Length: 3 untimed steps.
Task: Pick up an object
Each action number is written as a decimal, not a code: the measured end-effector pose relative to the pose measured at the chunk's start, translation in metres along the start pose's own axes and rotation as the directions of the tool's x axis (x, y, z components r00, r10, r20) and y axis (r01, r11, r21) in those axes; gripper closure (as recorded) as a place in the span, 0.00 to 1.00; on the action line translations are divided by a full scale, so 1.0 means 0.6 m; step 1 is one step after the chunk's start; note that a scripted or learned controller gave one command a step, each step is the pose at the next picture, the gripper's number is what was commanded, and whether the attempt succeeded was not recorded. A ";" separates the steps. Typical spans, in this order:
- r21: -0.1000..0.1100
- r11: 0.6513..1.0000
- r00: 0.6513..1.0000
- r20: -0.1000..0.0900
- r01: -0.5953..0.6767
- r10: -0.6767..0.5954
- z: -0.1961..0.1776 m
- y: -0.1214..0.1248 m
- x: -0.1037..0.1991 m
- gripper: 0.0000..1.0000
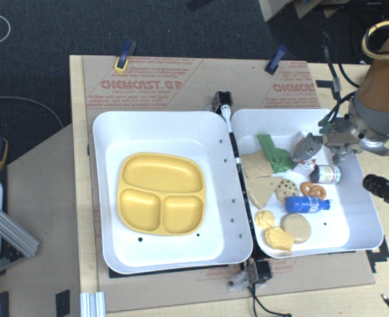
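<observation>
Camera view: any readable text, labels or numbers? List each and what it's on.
"CHEMCAST G P" in red print on the brown board under the bins, above the left bin.
The same red print repeats above the right bin, cut off and too broken to read whole.
Smaller red lines under both: too blurred to read.
Blue bottle and small jar: labels too small to read.

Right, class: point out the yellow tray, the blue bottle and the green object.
yellow tray (160, 170): camera view, on its large top compartment.
blue bottle (304, 205): camera view, on the middle of its body.
green object (273, 152): camera view, on its midsection.
</observation>
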State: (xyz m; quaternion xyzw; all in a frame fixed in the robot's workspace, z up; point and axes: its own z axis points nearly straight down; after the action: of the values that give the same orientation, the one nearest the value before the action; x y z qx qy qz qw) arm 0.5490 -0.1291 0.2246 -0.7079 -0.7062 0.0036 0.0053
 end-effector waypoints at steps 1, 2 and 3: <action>-0.012 1.000 1.000 0.002 0.002 -0.002 -0.010 0.004 0.000 0.00; -0.006 1.000 1.000 0.000 0.003 -0.003 0.063 0.009 0.006 0.00; -0.006 1.000 1.000 0.000 0.003 -0.003 0.141 0.022 0.009 0.00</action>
State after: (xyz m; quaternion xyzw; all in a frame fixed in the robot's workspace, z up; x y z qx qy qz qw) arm 0.5613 -0.1234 0.1398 -0.7070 -0.7072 0.0016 0.0033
